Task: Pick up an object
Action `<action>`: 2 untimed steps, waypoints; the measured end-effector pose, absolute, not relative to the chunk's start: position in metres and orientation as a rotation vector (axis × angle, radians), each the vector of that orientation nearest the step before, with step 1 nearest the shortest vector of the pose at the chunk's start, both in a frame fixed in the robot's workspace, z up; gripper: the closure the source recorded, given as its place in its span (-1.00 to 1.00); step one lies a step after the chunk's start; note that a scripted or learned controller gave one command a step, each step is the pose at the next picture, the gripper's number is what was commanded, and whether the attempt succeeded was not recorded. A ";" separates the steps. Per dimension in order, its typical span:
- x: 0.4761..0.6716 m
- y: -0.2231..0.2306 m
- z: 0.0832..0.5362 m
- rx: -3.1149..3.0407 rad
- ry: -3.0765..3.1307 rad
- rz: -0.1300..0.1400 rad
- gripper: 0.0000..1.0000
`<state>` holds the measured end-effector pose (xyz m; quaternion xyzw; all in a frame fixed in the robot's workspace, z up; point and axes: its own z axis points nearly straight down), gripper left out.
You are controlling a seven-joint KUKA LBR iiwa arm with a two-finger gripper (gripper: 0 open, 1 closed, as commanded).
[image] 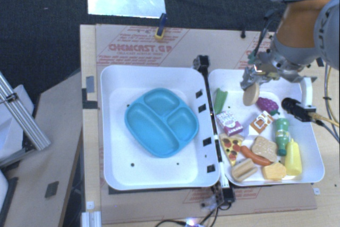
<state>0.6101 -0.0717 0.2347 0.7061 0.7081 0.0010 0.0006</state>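
Note:
My gripper [251,84] hangs over the back of the right bin [317,166], with the orange-banded wrist above it. A tan oval toy food piece [251,95] sits between the fingertips, tilted upright and seemingly lifted off the bin floor. A green pepper [220,99] lies just to its left. Purple grapes [268,106] lie just to its right.
The right bin also holds a pink-and-white box [229,124], an orange carton [261,123], a green bottle [281,133], a yellow bottle [292,157], toast [263,147], a sausage [255,156], a bun [244,169] and cheese [273,171]. A blue divided plate [161,122] lies in the left bin [114,167].

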 end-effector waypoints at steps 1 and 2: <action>0.603 -0.078 0.218 2.220 2.222 0.000 1.00; 0.603 -0.071 0.233 2.215 2.225 0.003 1.00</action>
